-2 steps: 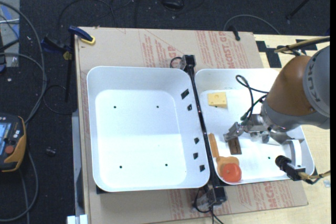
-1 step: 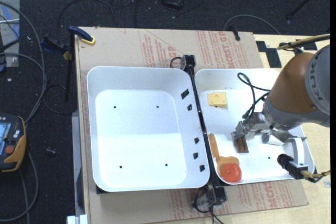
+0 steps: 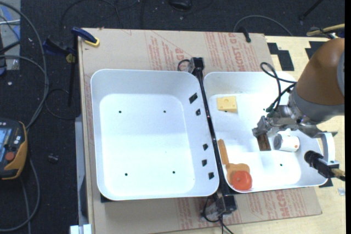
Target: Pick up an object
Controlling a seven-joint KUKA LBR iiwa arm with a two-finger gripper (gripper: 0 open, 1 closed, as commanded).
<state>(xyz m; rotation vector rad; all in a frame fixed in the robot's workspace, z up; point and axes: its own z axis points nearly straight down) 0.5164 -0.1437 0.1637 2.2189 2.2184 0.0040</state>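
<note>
Objects for picking all lie in the right bin (image 3: 241,80): a yellow wedge like cheese (image 3: 227,103) near its far wall, a wooden spoon (image 3: 228,159) along the divider, and a red ball (image 3: 241,179) touching the spoon's bowl at the near corner. A white cylinder (image 3: 287,142) lies toward the right, with a small brown piece (image 3: 264,142) just beside it. The hand (image 3: 269,130) hangs right over that brown piece, seemingly lowered there to attempt a grasp. Whether it is wide, narrow or holding anything cannot be told; its own body and cables hide that. The arm (image 3: 323,85) is cut off at the right edge. The left bin (image 3: 104,85) sits alongside on the cardboard-covered tabletop (image 3: 230,46).
</note>
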